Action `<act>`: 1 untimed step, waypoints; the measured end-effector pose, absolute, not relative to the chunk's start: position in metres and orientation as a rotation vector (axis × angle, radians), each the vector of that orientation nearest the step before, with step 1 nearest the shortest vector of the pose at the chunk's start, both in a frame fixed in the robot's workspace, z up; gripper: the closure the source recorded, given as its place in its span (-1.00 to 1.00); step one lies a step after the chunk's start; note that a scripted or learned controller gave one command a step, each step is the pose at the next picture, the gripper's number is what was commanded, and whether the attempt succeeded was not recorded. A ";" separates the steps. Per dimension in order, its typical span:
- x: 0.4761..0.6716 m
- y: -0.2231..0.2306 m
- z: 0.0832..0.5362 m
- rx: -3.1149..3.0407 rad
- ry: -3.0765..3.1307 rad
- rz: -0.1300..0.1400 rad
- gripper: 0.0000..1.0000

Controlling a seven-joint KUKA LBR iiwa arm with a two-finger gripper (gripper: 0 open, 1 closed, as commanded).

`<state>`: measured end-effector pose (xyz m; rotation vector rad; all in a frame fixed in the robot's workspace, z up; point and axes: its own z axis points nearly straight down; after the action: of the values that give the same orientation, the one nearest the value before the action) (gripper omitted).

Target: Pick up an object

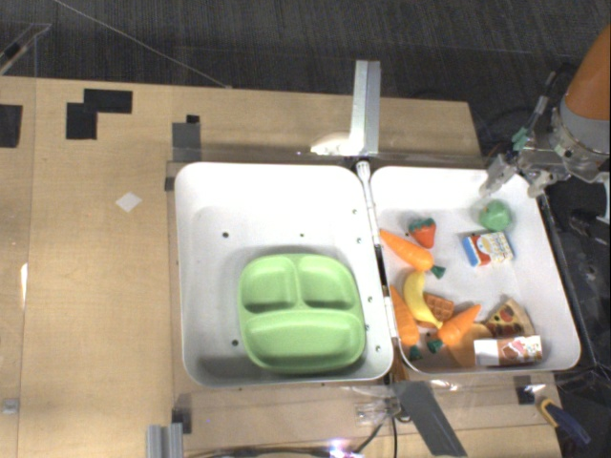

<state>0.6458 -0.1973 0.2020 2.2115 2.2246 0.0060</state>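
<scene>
Milk carton [508, 350] at near edge, green toy [495, 216] just below end effector [516, 175]

A pale wooden bench top [86, 256] with small black rectangular markings [95, 111] near its far left corner; dark grey carpeted floor [286, 17] lies beyond it.

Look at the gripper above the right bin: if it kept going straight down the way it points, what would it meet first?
Probably the green round toy, which lies just below the gripper in the right bin. Depth is hard to judge from this slanted view, so it might land on bin floor beside it.
</scene>
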 end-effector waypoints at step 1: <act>0.646 -0.152 0.097 2.209 2.225 0.008 -1.00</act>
<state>0.6458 -0.1522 0.0969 2.2088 2.2249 0.0078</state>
